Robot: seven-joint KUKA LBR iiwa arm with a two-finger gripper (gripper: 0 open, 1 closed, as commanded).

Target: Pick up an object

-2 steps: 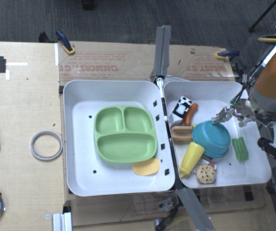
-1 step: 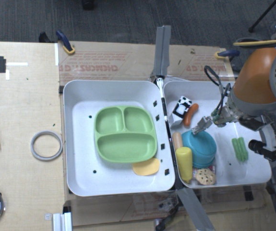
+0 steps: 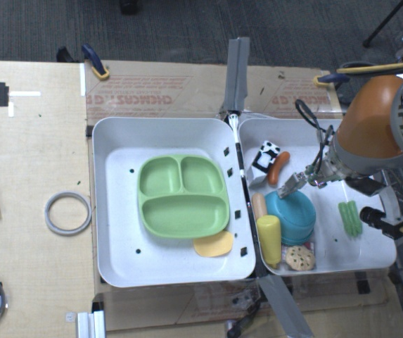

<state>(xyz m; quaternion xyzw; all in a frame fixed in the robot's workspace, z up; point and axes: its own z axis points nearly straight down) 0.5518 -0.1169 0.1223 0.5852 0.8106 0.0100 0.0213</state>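
Grey gripper (image 3: 292, 184) just above blue bowl (image 3: 292, 215) rim; finger state can't tell, nothing visibly held.

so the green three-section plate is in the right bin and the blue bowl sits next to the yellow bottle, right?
Not quite. The camera view shows the green three-section plate lying in the left white bin, not the right one. The round blue bowl does sit next to the yellow bottle, in the right white bin.

We saw bright, even light from overhead. The white bins (image 3: 103, 189) looked nearly washed out, with soft shadows under their rims. The floor (image 3: 187, 13) toward twelve o'clock stayed dim. Focus was fair throughout, slightly soft at three o'clock.
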